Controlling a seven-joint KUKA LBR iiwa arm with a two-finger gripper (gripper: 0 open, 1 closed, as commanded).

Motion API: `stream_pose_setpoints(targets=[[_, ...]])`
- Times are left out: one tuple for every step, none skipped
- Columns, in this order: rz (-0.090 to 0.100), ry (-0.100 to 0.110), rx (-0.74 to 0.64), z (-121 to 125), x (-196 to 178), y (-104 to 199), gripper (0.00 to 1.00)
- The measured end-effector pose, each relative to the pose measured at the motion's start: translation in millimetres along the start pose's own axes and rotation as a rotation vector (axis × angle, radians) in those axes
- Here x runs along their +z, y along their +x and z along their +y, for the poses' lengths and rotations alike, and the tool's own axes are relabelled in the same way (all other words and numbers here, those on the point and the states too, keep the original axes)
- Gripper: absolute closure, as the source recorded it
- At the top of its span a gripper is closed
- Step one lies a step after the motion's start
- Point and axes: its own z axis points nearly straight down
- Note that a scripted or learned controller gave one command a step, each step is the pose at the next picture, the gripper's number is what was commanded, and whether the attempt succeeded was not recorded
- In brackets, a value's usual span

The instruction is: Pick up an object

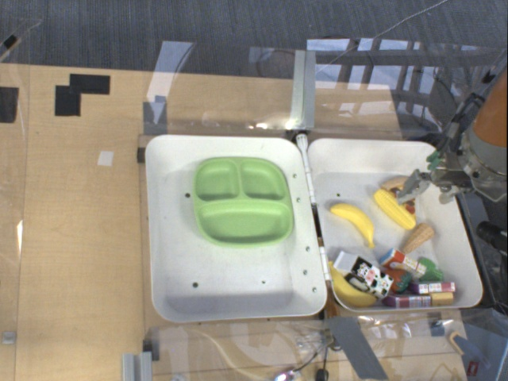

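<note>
Clutter fills the near end of the right-hand bin (468, 236) as you look down on the bench: a yellow bowl-like piece (349, 290) sits at the front left corner with a black-and-white spotted toy (363, 274) resting on its rim, and beside it you see a jumble of small coloured blocks (417, 286) in red, green, purple and tan, packed against the front wall.

Just behind that pile, a tan cone-shaped piece (418, 237) lies tilted. To its left, on bare white floor, a smooth yellow banana (354, 221) curves from upper left to lower right, apart from everything else. A little farther back lies the yellow corn cob (394, 209), stubby and ribbed, angled the same way, with a red and brown item (394, 186) touching its far end.

At that far end you find the gripper (426, 182), reaching in from the right on the grey arm (484, 161). Its dark fingers hang spread apart just beside the corn cob, with nothing between them.

In the left-hand bin (171, 228), a green divided tray (242, 200) lies flat near the middle, three compartments facing up.
</note>
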Motion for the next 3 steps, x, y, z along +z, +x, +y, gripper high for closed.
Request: stream_pose_setpoints(targets=[[-0.001,-0.004,-0.202,20,118,-26,0.0],[-0.002,-0.01,-0.202,23,107,-25,1.0],[-0.002,-0.004,-0.362,57,77,-35,1.0]])
